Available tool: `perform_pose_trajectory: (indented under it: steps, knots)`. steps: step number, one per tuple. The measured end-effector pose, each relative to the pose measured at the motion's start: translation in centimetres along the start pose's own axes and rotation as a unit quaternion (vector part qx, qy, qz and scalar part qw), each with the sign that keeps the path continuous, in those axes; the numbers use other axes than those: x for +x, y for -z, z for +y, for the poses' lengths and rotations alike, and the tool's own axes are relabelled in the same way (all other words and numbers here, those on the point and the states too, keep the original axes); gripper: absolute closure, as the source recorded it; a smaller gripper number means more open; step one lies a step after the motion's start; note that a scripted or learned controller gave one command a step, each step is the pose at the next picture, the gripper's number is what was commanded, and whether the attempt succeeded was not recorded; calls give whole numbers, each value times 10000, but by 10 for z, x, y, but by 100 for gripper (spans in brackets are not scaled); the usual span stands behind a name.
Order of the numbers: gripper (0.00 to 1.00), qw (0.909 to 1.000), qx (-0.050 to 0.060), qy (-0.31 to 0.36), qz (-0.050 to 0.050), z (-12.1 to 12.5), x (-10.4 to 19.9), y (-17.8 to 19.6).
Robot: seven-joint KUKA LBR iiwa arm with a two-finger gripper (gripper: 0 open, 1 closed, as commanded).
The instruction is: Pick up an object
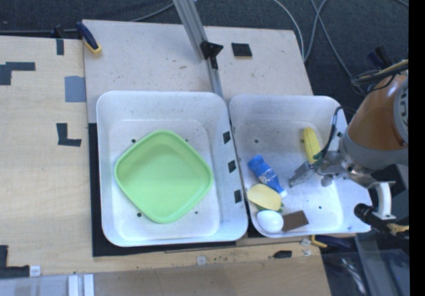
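Observation:
The right bin [329,105] holds several small objects. A yellow corn-shaped piece [310,144] lies near its middle. A blue bottle-like item [264,172] sits to the left, a yellow oval [264,196] below that, then a white egg shape [269,221] and a brown block [295,220] along the near wall. My gripper [311,177] hangs low over the bin floor, just below the corn piece and to the right of the blue item. Its fingers are spread, with nothing between them.
The left bin [106,105] contains a green square plate [163,175]. A metal pole [191,12] slants over the bench behind the bins. Cables trail on the dark floor at the top right. The arm's orange band [375,119] stands over the right bin's right wall.

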State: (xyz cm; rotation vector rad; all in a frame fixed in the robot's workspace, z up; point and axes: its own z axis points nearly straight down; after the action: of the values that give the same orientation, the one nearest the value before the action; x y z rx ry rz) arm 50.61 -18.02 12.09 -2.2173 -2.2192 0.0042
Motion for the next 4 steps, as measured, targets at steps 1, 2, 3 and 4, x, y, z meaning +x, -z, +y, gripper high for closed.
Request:
perform_pose_trajectory:
  steps: [1, 2, 3, 4]
  knots:
    - [100, 10000, -18, 0, -6, 1, 0, 12]
    - [100, 10000, -37, -2, -11, 9, -5, 58]
    - [100, 10000, -36, -2, -10, 9, -4, 99]
    - [100, 10000, -27, 18, -7, 28, 42, 110]
